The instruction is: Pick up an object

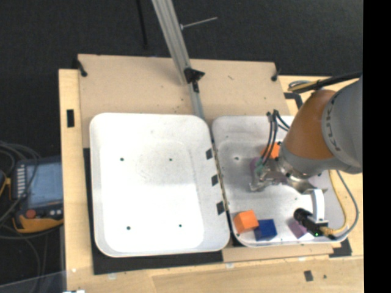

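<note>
In the right bin [235,136], my gripper [259,180] hangs low over the bin's middle, under the grey and orange wrist. An orange block [246,221] lies at the bin's front left. A blue block [265,229] touches it on the right. Further right, near the front rim, a small purple piece [297,227] lies partly hidden by the robot's own parts. The gripper stands well behind all three, apart from them.
The left bin [153,182] is a wide white tray beside the right one. A grey metal rail [174,35] slants from the top of the view down to the gap between the bins. A handheld controller [36,194] lies off the bench at the left.
</note>
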